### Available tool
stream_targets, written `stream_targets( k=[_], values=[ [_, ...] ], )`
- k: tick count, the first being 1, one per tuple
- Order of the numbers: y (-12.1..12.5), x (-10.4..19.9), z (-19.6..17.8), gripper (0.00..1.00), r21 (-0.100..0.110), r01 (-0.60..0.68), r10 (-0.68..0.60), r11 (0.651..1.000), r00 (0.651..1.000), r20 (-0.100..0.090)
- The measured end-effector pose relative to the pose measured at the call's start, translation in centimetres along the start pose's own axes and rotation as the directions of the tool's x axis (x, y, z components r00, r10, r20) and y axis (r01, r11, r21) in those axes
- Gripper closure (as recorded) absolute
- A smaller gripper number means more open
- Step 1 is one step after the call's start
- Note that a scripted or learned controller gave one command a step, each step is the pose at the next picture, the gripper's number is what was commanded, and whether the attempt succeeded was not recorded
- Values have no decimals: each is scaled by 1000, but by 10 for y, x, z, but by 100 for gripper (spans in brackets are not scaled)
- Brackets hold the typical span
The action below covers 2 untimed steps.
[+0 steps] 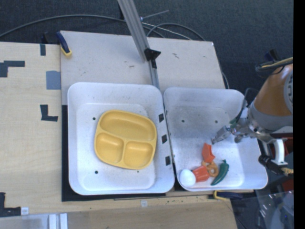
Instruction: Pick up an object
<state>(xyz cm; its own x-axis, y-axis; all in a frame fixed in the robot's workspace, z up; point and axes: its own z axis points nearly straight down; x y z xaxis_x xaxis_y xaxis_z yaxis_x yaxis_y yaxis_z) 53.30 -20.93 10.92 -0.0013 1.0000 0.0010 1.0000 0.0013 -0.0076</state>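
Dark carpet surrounds a pale wooden table (28,142) carrying two shallow white bins side by side. At centre-left, the left bin (76,128) holds a yellow divided plate (126,139), lying flat. At right, the right bin (190,104) holds a small cluster in its lower corner: a white egg (187,177), red-orange pieces (206,162) and a green pepper (221,172), its long axis slanting up to the right. Reaching in from the frame's right, the gripper (224,134) hangs just above and upper-right of the nearest red-orange piece, grasping nothing; whether it is released or clenched, I cannot tell.

Arm (274,99) bent, gripper (224,135) low.
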Motion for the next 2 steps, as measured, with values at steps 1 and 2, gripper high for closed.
stream_targets(
  k=[1, 2],
  values=[
    [0, 0, 20, 0, -7, 1, -1, 1000, 1000, 3],
    [1, 1, 10, 100, -7, 2, -2, 1000, 1000, 2]
  ],
)
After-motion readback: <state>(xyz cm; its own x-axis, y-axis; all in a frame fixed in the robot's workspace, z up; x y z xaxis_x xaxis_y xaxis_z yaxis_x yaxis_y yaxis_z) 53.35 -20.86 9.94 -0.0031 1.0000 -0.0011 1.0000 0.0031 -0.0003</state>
